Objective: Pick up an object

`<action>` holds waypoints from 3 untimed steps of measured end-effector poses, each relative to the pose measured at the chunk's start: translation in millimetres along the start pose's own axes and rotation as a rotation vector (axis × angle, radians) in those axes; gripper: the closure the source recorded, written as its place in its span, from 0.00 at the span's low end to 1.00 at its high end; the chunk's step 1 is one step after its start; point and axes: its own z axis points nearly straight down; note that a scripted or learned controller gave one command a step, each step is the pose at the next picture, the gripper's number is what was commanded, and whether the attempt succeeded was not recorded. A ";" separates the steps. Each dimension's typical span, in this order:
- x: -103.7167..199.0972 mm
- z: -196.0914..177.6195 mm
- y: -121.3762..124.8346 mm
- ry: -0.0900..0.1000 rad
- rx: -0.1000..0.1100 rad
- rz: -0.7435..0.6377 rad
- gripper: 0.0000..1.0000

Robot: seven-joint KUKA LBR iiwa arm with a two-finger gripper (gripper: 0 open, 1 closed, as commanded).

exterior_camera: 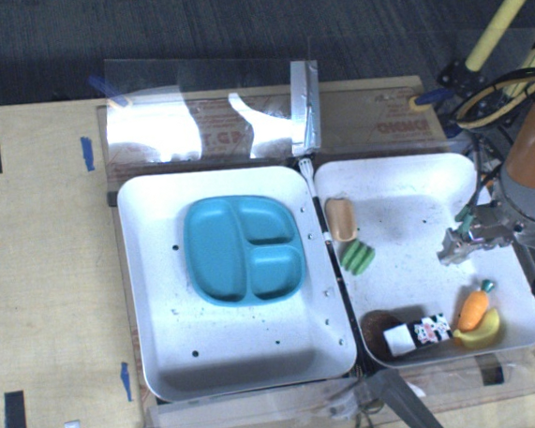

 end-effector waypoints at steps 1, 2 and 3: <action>6.9 23.7 -11.9 0.002 0.010 0.025 1.00; 29.9 2.4 -19.2 0.003 0.007 -0.310 1.00; 29.7 2.6 -19.4 0.003 0.007 -0.310 0.00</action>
